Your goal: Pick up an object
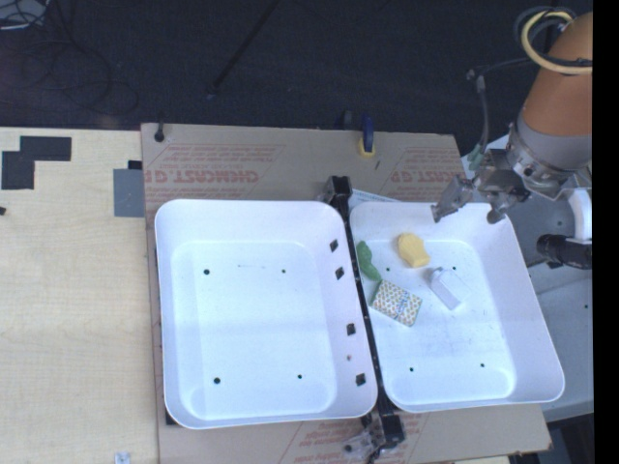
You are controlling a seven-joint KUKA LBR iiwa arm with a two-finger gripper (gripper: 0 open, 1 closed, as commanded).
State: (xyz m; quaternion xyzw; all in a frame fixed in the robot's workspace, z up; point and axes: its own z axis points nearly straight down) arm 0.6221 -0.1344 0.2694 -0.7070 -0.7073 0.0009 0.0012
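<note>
The right bin point(527, 375) holds a yellow lump point(413, 250), a small patterned box point(397, 303), a grey-white oblong piece point(445, 288) and a green strip point(368, 261) against its left wall. My gripper point(473, 202) hangs over the bin's far right corner, above and to the right of the yellow lump. Its two fingers are spread apart with nothing between them.
The left bin point(179, 394) stands beside the right one, joined by a black clamp strip point(350, 307). Both rest on a cardboard sheet point(251, 167) on the bench. A blue-and-yellow clip point(368, 138) sits at the cardboard's far edge.
</note>
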